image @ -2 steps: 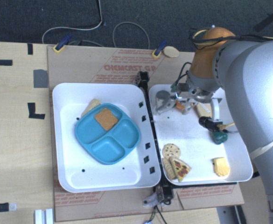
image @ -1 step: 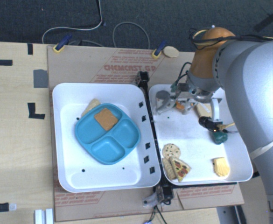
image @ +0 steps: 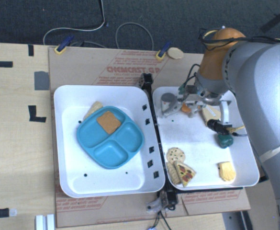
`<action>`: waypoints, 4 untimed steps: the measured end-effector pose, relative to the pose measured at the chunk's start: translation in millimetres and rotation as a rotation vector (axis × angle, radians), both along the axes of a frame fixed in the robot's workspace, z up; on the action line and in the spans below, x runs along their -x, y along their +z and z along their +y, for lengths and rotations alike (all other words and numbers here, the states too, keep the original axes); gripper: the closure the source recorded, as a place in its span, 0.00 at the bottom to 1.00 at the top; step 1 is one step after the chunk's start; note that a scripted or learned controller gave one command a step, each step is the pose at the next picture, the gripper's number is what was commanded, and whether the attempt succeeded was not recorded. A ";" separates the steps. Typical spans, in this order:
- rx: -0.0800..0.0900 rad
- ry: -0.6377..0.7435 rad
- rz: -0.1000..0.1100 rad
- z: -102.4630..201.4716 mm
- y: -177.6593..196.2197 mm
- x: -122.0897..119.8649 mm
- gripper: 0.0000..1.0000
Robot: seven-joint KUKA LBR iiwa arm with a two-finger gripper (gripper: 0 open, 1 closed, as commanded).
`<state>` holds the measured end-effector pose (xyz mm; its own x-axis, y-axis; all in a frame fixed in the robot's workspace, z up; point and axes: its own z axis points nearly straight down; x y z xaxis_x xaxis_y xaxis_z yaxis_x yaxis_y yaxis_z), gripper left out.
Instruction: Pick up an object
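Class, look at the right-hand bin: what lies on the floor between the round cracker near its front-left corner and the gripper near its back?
In the camera view, only bare white bin floor lies between the round cracker and the gripper.

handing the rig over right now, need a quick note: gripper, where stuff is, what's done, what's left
Gripper: low over the far end of the right bin, beside a small orange piece; whether it is open or shut cannot be told, and nothing is seen held.
Right bin: green object near the right wall, yellow piece in the near right corner, round cracker and pizza slice at the near left.
Left bin: blue divided plate carrying a brown square.
Done: no pick visible yet.
Left: grasp one object and lift it.
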<state>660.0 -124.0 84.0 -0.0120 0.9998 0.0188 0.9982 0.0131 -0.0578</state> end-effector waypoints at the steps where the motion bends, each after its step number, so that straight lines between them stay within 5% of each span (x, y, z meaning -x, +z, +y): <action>1: 0.010 -0.002 -0.002 3.9 0.2 0.5 0.00; 3: 0.022 -0.007 -0.003 17.6 -0.2 1.4 0.00; 4: 0.004 -0.002 -0.001 9.1 -0.5 0.4 0.00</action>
<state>659.6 -114.9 83.5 -0.0097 0.9998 0.0148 0.9983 0.0105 -0.0570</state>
